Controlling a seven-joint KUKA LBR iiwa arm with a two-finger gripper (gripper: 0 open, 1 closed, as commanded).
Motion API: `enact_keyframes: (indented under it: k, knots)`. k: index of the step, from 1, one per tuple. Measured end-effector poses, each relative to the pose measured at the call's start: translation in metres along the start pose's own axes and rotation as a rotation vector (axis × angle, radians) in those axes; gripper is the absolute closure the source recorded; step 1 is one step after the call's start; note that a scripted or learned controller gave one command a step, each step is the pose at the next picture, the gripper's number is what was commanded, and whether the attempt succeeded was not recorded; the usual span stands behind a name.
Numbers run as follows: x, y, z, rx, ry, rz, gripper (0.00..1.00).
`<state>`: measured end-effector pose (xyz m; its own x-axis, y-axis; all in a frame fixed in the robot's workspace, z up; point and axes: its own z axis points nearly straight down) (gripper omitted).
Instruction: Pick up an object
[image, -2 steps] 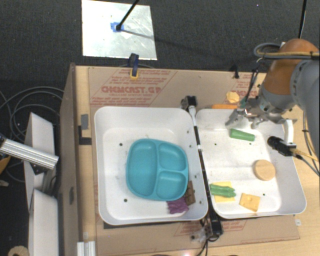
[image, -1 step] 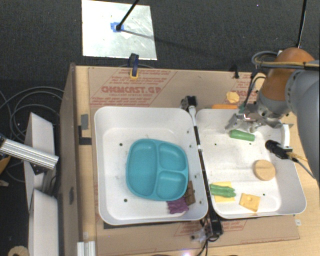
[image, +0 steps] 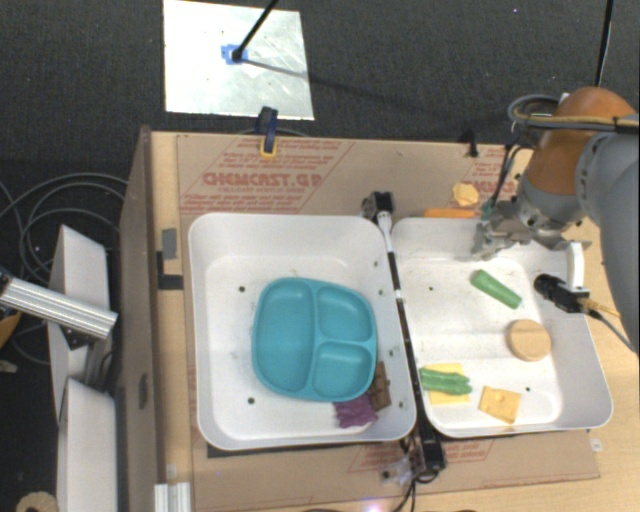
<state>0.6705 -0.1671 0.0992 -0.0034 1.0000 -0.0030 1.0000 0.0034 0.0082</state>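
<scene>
My gripper (image: 490, 243) hangs over the far part of the right bin (image: 590, 400), just above and left of a green oblong piece (image: 496, 288). Nothing shows between its fingers. Farther forward in that bin lie a round tan disc (image: 528, 340), a green and yellow piece (image: 445, 381) and an orange-yellow cracker-like square (image: 499, 403). An orange stick (image: 449, 212) and a small yellow lump (image: 465, 194) rest at the bin's far rim.
The left bin (image: 225, 250) holds a teal divided plate (image: 314, 338), with a purple piece (image: 351, 412) and a brown piece (image: 381, 390) at its front right. A black divider (image: 392, 275) runs between the bins. Cables lie off the bench at left.
</scene>
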Motion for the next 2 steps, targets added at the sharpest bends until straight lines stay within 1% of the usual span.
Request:
enact_keyframes:
  k: [1,2]
  knots:
    - [0.000,0.000,0.000,0.001,-0.001,-0.001,0.00]
    - [-0.002,-0.029,-0.002,0.008,0.002,0.003,0.00]
